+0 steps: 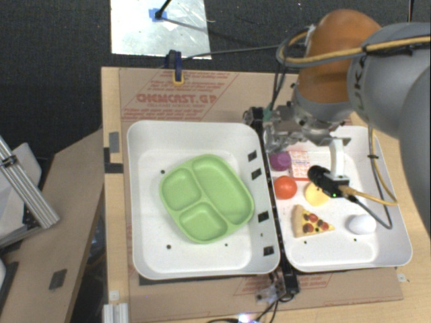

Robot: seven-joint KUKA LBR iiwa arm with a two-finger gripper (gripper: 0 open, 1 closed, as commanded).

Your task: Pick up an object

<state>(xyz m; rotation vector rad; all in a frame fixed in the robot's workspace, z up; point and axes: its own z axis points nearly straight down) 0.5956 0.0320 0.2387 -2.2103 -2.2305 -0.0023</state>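
The claw (286, 147) is low over the far left corner of the right bin (387, 247), just above a purple cup (280, 159); I cannot tell its state. Nearby lie a tomato (285, 188) and a pizza slice (310, 222). A green plate (205, 197) sits in the left bin (145, 247).

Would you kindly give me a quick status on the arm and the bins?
Gripper low over right bin, above purple object. Tomato, pizza slice beside. Green tray in left bin.
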